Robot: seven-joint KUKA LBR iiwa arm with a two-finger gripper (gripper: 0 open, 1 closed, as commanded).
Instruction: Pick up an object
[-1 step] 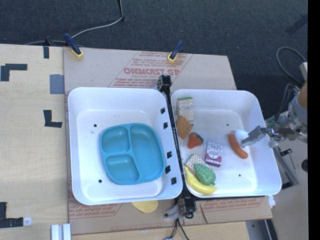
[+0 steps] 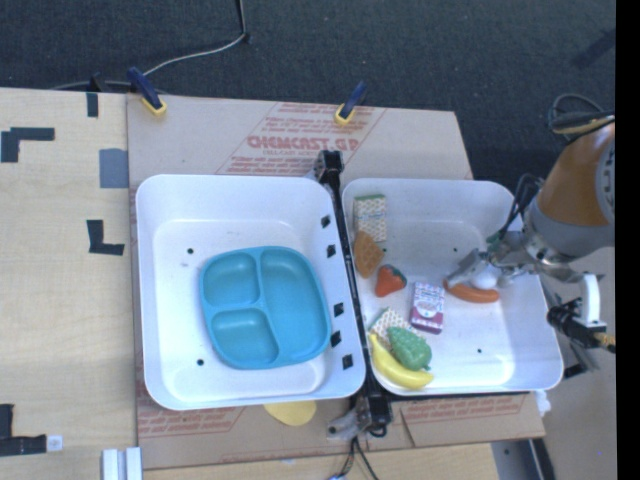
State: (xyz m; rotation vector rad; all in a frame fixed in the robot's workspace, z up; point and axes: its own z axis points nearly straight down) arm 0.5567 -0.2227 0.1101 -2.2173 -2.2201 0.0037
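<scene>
I judge I am at the reach-in step: my gripper (image 2: 478, 268) hangs low in the right bin (image 2: 500, 368) just over the orange hot dog (image 2: 472, 292), and whether it grips anything I cannot tell, so next I need a clean close on that piece and a straight lift. That bin also holds a pink carton (image 2: 428, 307), strawberry (image 2: 389, 280), banana (image 2: 398, 366), green vegetable (image 2: 410, 348), cookie (image 2: 367, 253) and green box (image 2: 370, 211). The left bin (image 2: 165, 228) holds a blue tray (image 2: 265, 305).
</scene>
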